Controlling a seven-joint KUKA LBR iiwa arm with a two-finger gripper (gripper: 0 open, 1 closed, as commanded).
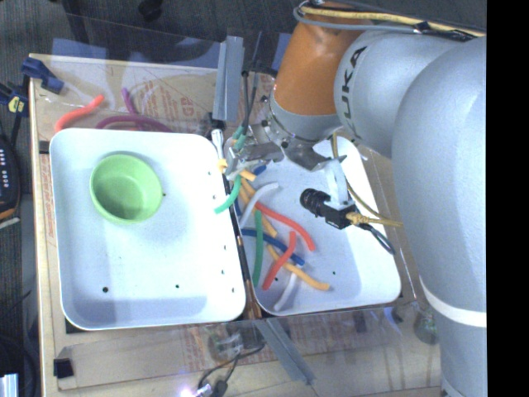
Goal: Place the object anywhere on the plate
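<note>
The tool (241, 154) hung low over the top left corner of the right bin (376, 284), close against the wall it shares with the left bin (132, 304); whether it was apart or together could not be told. Coloured flexible strips (281, 246), the task's objects, lay heaped in the right bin, one green strip (229, 198) draped over the divider. The green plate (126, 188) sat in the left bin's upper left, with open floor around it.

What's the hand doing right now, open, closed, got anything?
Hand: over the right bin's top-left corner among the coloured strips; open or closed cannot be told, nor any hold.
</note>
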